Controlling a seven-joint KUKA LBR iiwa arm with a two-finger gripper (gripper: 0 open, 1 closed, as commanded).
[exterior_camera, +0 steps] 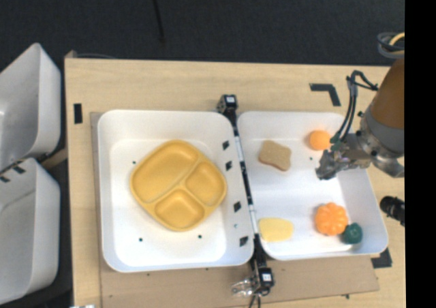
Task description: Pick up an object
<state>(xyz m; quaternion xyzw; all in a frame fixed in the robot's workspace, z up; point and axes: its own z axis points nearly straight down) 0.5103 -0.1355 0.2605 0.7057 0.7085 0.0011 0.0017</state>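
Here we see a tabletop [82, 163] bearing two bins: the left bin [109, 245] carries a yellow tray [178, 184], the right bin [300, 249] a brown biscuit [274, 155], orange pumpkin [330, 219], pale slice [276, 229], orange ball [318, 140] and green bit [352, 234]. We should drop straight onto the ball, just beside the pincer [327, 167], centring before closing. The arm [388, 105] leans in from the right, wrist angled down; we cannot tell the pincer's state.

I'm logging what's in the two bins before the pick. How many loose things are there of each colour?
Yellow: 2, the yellow divided plastic plate and the pale yellow flat piece
Orange: 2, the small orange ball and the orange ribbed pumpkin-shaped toy
Tan: 1, the tan bread-shaped piece
Green: 1, the small dark green object
Total: 6
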